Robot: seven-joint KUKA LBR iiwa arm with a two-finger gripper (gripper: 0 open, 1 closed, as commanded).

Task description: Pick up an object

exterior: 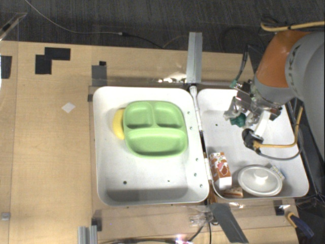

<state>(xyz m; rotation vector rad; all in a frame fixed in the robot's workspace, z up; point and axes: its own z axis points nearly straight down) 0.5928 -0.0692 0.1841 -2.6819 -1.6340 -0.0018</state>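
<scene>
The gripper (242, 117) hangs over the right bin (294, 151); I cannot tell its state. A green tray (154, 127) half hides something yellow (118, 124)

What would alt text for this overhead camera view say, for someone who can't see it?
A grey robot arm with an orange band reaches from the right, its gripper over the right white bin, which holds a small carton and a round white lidded container. The left bin holds a green divided tray overlapping something yellow.
</scene>
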